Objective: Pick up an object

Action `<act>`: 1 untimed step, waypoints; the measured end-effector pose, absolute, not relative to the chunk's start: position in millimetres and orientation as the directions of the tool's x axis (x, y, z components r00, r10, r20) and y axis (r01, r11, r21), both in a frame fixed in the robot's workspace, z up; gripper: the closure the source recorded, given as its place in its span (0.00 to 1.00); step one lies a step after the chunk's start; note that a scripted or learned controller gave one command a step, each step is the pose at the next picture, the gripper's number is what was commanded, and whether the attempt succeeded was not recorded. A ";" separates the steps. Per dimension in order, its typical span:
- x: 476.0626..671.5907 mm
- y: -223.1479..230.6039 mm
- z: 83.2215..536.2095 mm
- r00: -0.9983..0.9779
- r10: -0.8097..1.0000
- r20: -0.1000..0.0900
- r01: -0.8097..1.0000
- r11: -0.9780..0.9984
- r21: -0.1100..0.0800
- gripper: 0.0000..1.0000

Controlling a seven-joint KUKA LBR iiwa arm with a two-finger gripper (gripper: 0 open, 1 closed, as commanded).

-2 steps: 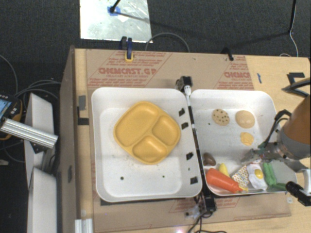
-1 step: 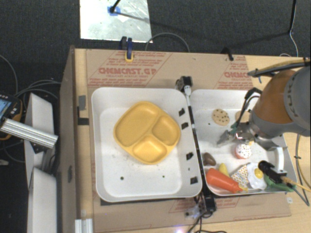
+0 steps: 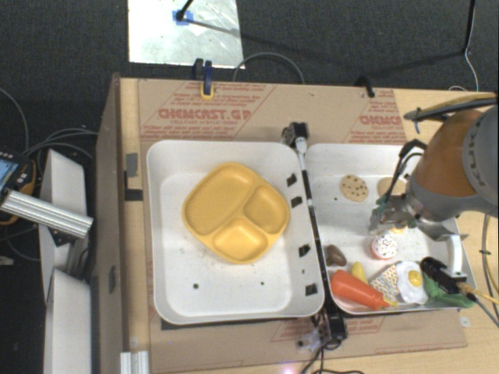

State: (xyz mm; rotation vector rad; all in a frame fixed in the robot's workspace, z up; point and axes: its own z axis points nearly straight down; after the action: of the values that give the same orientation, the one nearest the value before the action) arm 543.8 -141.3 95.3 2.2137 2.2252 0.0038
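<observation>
The right bin holds several toy foods. A round chocolate-chip cookie lies near its back. A white ball with red dots sits mid-bin. Along the front lie an orange carrot, a fried egg, a small yellow piece, a patterned wafer and a brown lump. A green item rests at the front right corner. My gripper hangs low in the bin, just behind the dotted ball and right of the cookie. Nothing visibly sits in its grip.
A yellow three-section plate lies in the middle of the left bin. A divider with black clips separates the bins. The arm's orange band overhangs the right bin's far right side. Cables run behind the bench.
</observation>
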 end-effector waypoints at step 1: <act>543.6 -141.3 94.9 -0.005 1.000 0.000 1.000 0.005 0.003 0.00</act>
State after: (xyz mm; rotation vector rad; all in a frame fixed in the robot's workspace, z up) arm 543.6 -141.3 94.9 2.2139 2.2258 0.0031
